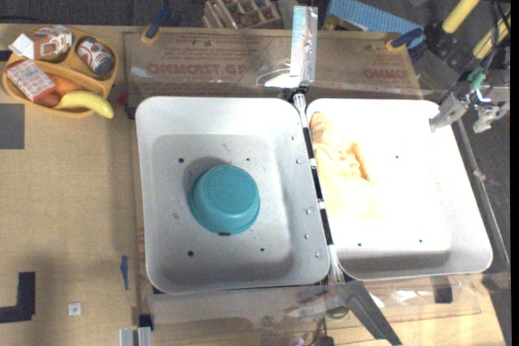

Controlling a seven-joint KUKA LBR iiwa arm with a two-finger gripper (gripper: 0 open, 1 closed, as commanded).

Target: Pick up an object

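While the gripper [461, 111] waits right of the teal bowl [225, 198], finger state untellable, the bowl's rim should be straddled.

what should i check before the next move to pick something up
1. Something to pick in the left bin: ok, a teal bowl sits upside down near its middle.
2. Something to pick in the right bin: ok, a pale orange item lies by its left wall; what it is, cannot tell.
3. Pincer holding nothing: ok, nothing shows between its tips.
4. Pincer above a target: not ok, it sits at the right bin's upper right corner, away from both things.
5. Pincer open enough to grasp: cannot tell.
6. Bowl free of neighbours: ok, nothing touches it.
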